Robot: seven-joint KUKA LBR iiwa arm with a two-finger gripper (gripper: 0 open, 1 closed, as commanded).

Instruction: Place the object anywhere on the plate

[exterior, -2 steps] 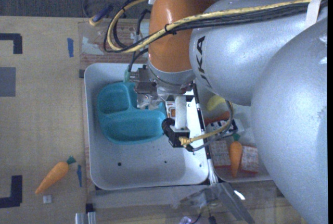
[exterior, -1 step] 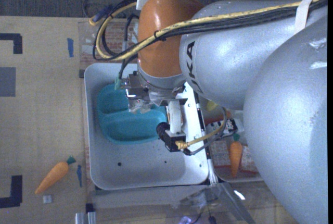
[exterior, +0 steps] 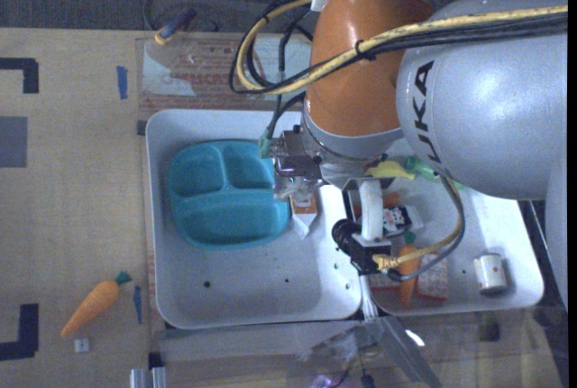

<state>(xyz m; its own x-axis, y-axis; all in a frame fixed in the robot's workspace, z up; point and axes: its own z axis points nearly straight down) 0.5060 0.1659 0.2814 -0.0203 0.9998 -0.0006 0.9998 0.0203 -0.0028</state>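
Hand (exterior: pixel 297 197) low at teal plate (exterior: pixel 225 194) right edge, finger spread unreadable.

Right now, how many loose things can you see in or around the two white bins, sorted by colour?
Teal: 1, the divided plate in the left bin.
Orange: 2, a toy carrot on the bench outside the bins, and an orange item in the right bin, partly hidden by the arm.
White: 1, a small cylinder in the right bin.
Total: 4
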